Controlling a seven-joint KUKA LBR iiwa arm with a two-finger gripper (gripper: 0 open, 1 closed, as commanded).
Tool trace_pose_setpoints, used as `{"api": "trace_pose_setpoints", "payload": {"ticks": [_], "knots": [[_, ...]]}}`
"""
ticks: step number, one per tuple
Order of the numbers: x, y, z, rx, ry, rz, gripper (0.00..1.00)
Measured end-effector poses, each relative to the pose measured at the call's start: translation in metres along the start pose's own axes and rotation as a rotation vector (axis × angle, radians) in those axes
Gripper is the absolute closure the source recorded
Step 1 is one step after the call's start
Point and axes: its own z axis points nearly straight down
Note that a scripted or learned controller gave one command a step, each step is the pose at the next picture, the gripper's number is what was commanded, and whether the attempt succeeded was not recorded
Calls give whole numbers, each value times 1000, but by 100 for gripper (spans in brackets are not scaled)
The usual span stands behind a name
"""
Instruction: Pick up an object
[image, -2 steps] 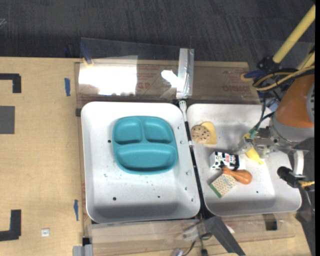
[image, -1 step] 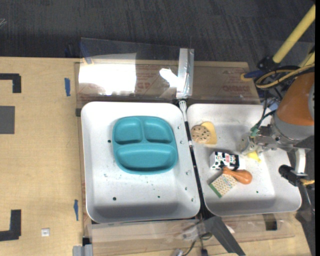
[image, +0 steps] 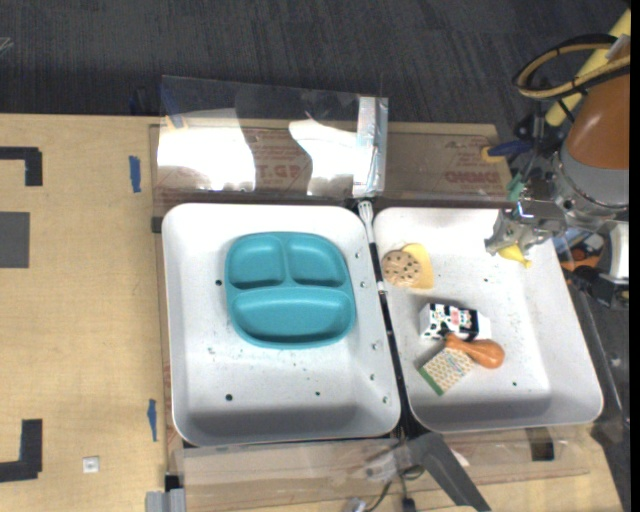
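Above the right bin's far right corner, the gripper is seen with a small yellow object at its fingertips; whether the fingers are clamped on it cannot be told. Near the bin's left wall a cookie on a yellow piece is found. Toward the middle, a black-and-white patterned item, an orange gourd-shaped toy and a green-edged card are grouped closely. A teal divided tray is held by the left bin.

Robot lab; taped bench (two bins).
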Motion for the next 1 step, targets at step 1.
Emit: {"api": "trace_pose_setpoints", "payload": {"ticks": [1], "knots": [[-6, -19, 50, 13, 0, 53, 100]]}}
